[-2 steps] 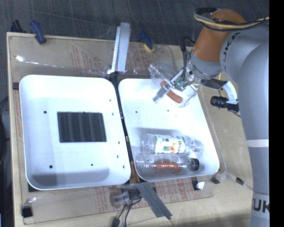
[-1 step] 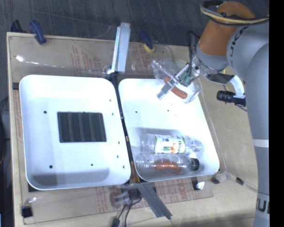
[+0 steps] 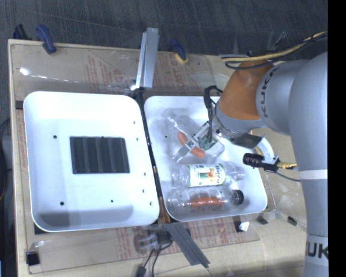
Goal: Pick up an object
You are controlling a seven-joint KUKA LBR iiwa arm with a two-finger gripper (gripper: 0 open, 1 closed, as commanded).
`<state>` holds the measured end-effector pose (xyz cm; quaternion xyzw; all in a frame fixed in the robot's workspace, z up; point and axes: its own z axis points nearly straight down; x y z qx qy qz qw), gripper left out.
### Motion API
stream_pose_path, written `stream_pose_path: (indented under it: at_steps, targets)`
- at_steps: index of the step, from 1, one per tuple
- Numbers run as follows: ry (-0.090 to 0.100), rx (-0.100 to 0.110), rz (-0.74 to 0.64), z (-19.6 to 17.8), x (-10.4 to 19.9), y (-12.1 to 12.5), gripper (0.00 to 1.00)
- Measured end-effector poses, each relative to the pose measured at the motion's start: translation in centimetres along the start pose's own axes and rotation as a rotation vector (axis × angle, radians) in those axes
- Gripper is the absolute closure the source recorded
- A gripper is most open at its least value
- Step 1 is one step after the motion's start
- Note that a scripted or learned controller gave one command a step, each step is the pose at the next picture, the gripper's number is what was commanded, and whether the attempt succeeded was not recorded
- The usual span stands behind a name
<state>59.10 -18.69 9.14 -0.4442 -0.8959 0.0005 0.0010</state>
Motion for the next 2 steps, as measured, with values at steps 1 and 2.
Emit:
stream_pose_path:
  at_steps: [1,2]
  targets:
    - [0.0,0.001,-0.004,-1.0,0.0,0.0,1.0]
    - [-0.001,0.0,0.071,-10.1,-0.2,3.2,1.0]
